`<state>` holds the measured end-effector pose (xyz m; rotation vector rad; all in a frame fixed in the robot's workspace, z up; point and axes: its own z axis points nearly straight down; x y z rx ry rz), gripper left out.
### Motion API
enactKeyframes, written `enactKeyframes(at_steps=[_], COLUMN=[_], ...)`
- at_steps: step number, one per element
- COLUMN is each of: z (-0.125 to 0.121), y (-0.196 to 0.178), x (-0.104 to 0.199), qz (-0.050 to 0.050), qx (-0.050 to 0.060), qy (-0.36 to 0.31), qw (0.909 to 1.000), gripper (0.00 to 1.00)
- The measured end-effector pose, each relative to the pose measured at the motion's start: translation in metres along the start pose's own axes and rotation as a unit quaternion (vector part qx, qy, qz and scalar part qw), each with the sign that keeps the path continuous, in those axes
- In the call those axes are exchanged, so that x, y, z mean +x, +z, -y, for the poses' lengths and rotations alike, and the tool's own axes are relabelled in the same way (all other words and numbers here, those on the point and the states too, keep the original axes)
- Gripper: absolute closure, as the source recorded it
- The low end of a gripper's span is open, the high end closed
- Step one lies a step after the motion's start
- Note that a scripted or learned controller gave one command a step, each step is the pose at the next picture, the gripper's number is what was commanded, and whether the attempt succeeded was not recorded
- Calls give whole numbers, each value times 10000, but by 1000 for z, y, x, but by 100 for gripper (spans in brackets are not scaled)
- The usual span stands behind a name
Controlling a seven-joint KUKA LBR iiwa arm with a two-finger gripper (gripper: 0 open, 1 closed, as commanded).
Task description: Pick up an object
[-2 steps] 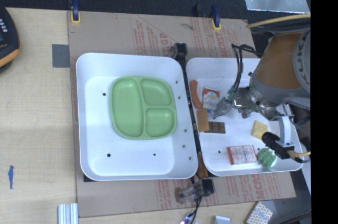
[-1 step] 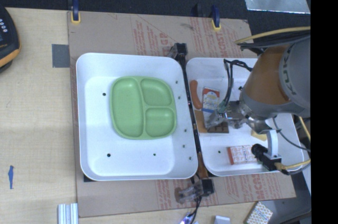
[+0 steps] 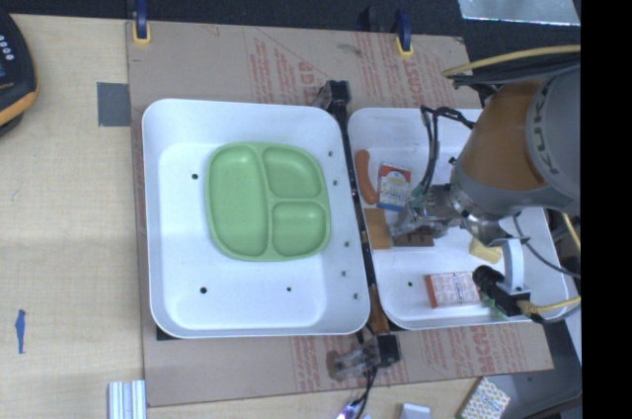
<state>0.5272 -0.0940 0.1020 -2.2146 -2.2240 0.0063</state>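
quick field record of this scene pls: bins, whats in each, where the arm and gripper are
left bin: holds a green divided plate
right bin: holds an orange sausage-like piece, a small red and white packet, a small carton, a brown item
arm: reaches in from the right, over the right bin
gripper: low in the right bin, near the carton; grasp unclear

I see the bench evenly and fairly brightly lit from above; the 2 white bins (image 3: pixel 158 209) come close to washing out, the left one carrying a soft grey shadow along its left inner wall; the green plate (image 3: pixel 267 200) shows no hard glare; the whole frame is soft and low in detail; the arm (image 3: pixel 523 150) looks blurred at the right.
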Motion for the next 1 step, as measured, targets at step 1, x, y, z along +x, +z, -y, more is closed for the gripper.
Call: enactKeyframes(at_steps=[1], z=[-20], y=[-95], x=[68], qz=[-14], qx=[-56], qy=[-34], qw=[10000], gripper=[100])
